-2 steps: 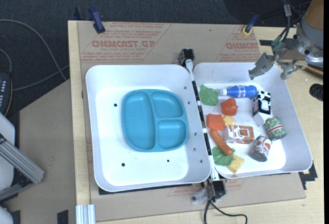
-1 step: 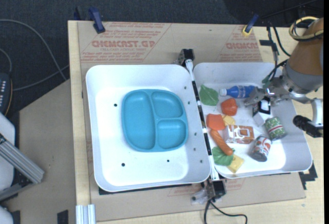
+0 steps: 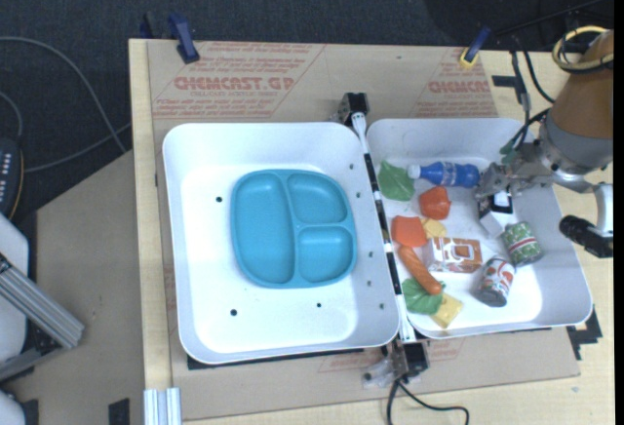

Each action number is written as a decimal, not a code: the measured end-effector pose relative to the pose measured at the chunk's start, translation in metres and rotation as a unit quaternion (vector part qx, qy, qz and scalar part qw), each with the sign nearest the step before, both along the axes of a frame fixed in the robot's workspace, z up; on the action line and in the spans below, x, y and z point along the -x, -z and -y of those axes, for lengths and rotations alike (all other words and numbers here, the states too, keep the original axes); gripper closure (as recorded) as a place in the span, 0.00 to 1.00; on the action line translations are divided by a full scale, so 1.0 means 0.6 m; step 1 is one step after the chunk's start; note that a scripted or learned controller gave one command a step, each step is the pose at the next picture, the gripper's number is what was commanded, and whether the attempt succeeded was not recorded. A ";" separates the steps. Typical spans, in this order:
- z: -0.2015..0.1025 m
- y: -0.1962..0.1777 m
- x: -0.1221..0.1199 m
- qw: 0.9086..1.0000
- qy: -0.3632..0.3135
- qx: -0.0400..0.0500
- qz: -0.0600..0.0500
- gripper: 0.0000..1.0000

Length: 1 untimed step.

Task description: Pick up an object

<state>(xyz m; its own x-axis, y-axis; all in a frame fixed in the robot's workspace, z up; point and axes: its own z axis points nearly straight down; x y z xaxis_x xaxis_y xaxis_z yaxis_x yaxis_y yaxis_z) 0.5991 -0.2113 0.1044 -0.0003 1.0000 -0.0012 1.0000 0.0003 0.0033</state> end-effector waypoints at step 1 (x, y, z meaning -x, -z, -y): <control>-0.128 0.007 -0.094 1.000 0.001 0.000 -0.012 1.00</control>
